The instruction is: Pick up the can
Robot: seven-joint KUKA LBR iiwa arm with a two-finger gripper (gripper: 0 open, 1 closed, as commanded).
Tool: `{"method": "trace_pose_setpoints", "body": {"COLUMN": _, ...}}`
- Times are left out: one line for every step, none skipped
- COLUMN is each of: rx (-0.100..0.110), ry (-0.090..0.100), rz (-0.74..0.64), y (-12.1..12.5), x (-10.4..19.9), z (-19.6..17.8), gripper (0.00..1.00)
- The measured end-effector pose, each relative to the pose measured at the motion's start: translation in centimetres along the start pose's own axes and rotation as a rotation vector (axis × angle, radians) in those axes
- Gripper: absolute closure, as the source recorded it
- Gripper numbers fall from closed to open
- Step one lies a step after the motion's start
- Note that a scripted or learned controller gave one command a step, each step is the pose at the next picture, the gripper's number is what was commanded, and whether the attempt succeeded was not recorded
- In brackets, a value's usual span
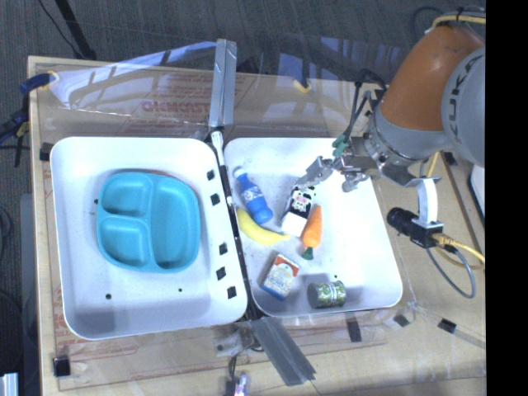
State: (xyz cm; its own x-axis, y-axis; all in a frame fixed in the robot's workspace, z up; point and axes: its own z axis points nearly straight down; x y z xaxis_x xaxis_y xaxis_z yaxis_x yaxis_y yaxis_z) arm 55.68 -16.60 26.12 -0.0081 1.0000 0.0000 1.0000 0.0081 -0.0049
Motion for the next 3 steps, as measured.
{"method": "trace_pose_setpoints", "body": {"rx": 0.0, "ry": 0.001, "rz": 0.001, "y": -0.5, "x": -4.4, "z": 10.3, "gripper": 0.0}}
{"method": "trace_pose_setpoints", "body": {"rx": -0.001, "ry": 0.001, "rz": 0.143, "y": -2.2, "x": -4.2, "z": 17.0, "gripper": 0.0}}
{"method": "trace_pose_setpoints", "body": {"rx": -0.001, "ry": 0.002, "rz": 0.14, "y": -2.2, "x": -4.2, "z": 16.0, "gripper": 1.0}}
